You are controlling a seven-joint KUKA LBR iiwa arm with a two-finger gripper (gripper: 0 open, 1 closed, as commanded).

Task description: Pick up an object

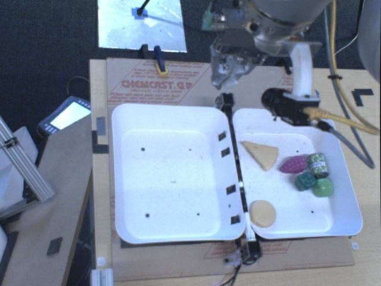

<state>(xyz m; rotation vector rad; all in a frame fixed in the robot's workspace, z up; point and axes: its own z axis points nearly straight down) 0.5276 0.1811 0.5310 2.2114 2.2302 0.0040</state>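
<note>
nothing is picked up yet: the wedge (261, 154), purple lump (293, 164), green pieces (315, 182) and round biscuit (262, 213) all lie in the right bin (342, 219). the gripper (229, 73) hangs above the bins' far edge, near the divider, carrying nothing. the arm (286, 5) reaches in from the far right corner, wrist pointing down.
</note>
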